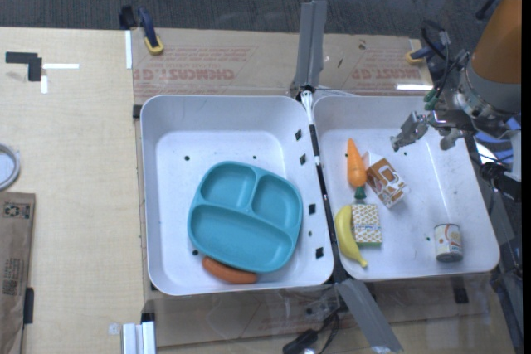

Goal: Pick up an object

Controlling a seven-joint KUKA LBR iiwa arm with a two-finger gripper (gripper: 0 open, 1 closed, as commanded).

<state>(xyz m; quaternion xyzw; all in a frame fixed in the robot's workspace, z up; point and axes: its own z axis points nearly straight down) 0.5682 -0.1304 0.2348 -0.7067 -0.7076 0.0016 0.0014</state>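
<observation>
Carton (387, 182), small and orange-brown with a white end, lies tilted in the right bin (473, 253), just below and left of the pincer (425, 132). The pincer hangs over the bin's upper part, fingers apart, it seems (the view is small there), with nothing between them. This looks like the approach step; next it must drop and centre over the carton. Carrot (356, 162) lies further left, can (448, 243) well below.

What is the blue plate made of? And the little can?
The blue plate looks like moulded plastic: even matte teal, rounded dividers. The little can seems metal with a paper or printed label, its rim greyish, though it is too small to be sure.
</observation>
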